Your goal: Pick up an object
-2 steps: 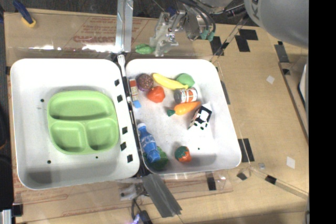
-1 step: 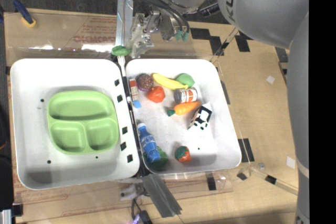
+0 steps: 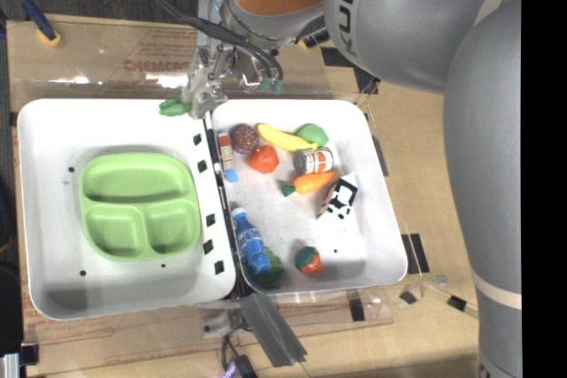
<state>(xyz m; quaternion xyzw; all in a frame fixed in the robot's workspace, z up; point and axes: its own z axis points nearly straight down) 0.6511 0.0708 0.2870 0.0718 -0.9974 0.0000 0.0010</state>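
Observation:
My gripper (image 3: 204, 97) hangs over the far end of the divider between the two white bins. A small green object (image 3: 174, 108) lies at the far rim of the left bin (image 3: 44, 190), right beside the gripper's tip; whether it is held is unclear. The right bin (image 3: 376, 226) holds a yellow banana (image 3: 279, 137), a green round fruit (image 3: 312, 135), a dark purple ball (image 3: 244, 138), a red tomato (image 3: 263, 158), a small can (image 3: 313, 160), a carrot (image 3: 312, 182), a black-and-white cube (image 3: 338, 197), a blue bottle (image 3: 251, 245) and a strawberry (image 3: 307, 258).
A green divided plate (image 3: 139, 205) lies in the left bin. The large grey arm (image 3: 425, 4) covers the upper right and the bench's right side. A blue-and-yellow clip (image 3: 40, 22) lies on the bench at the far left.

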